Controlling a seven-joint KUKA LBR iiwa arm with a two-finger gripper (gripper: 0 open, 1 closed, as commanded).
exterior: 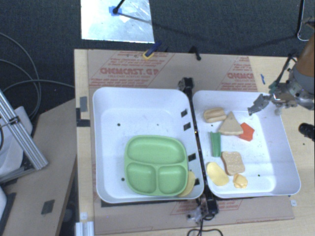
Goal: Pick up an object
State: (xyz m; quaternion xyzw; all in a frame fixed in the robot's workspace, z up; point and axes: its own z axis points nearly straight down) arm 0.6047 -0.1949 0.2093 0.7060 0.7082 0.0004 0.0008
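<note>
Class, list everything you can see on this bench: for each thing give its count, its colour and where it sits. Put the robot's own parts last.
Bins: 2, white, side by side on the bench.
Divided plate: 1, green, left bin, near front.
Bread roll: 1, tan, right bin, back.
Wedge: 1, beige, right bin, beside the roll.
Red piece: 1, red-orange, right of the wedge.
Stick: 1, green, right bin, left side.
Toast slice: 1, brown, right bin, middle.
Yellow pieces: 2, yellow, right bin, front.
Gripper: 1, grey, above the right bin's back right corner.

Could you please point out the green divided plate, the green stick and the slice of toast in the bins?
green divided plate [156, 150]: camera view, top compartment's floor, left bin.
green stick [215, 144]: camera view, middle of its length, right bin.
slice of toast [233, 162]: camera view, centre of its face.
</note>
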